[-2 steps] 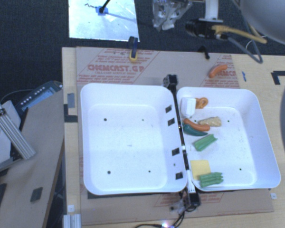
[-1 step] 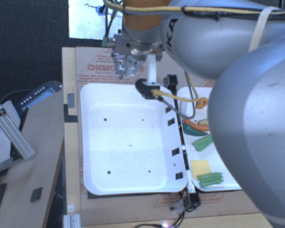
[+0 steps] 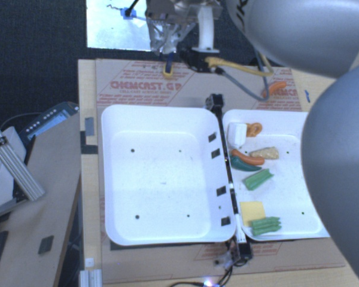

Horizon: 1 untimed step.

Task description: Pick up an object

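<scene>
Pickup seemingly not yet done: nothing seen lifted, whole grasp left to do. Nearest, in shallow white right-hand bin (image 3: 287, 187): green ridged plastic piece (image 3: 266, 225), flat yellow square block (image 3: 252, 210), second green piece (image 3: 258, 178), orange-and-dark-green pepper shape (image 3: 245, 160), tan lump (image 3: 265, 153), white block (image 3: 237, 134), orange ring (image 3: 254, 128). Beside it, shallow white left-hand bin (image 3: 161, 184), nothing visible inside. Farthest, two-finger metal gripper (image 3: 166, 42) above brown printed board (image 3: 137, 84), near small yellow item (image 3: 167, 72); released or clenched, cannot tell.
</scene>
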### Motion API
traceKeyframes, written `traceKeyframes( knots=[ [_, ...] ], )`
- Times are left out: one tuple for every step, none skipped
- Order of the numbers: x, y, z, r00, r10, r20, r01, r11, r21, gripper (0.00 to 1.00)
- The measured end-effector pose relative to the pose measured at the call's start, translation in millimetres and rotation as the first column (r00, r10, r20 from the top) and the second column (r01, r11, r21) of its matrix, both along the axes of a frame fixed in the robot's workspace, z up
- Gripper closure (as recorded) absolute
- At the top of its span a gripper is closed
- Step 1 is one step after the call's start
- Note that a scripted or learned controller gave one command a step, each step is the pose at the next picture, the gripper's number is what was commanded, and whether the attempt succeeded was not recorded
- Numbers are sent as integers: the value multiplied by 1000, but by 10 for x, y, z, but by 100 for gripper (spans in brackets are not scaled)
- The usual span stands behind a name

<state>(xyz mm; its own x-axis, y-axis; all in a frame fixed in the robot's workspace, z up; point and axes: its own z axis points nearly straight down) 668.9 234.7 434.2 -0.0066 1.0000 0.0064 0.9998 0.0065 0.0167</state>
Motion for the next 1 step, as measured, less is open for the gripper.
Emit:
traceKeyframes(
  knots=[
    [-6, -99, 730, 1000, -1, -7, 1, 1000, -3, 100]
  ],
)
